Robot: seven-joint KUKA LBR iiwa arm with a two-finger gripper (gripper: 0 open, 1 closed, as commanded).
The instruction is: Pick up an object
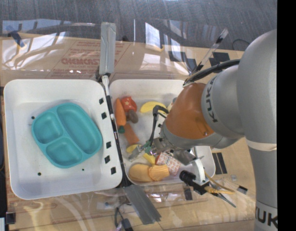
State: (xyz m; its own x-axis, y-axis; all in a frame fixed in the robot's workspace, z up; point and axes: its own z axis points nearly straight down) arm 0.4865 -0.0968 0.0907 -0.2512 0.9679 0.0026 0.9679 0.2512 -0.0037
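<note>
hovering hand [155,150] above toy food [149,172]

arm [220,109]: "KUKA" | cardboard [78,57]: red print, partly "CHEMCAS.."

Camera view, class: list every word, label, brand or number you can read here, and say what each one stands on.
"KUKA", on the grey arm just past its orange band.
"KU", cut off by the picture's edge, on the arm's lower part at bottom right.
"CHEMCAS…", red print on the cardboard sheet behind the bins; its end is covered.
The smaller red lines above it are too blurred to read.
</note>
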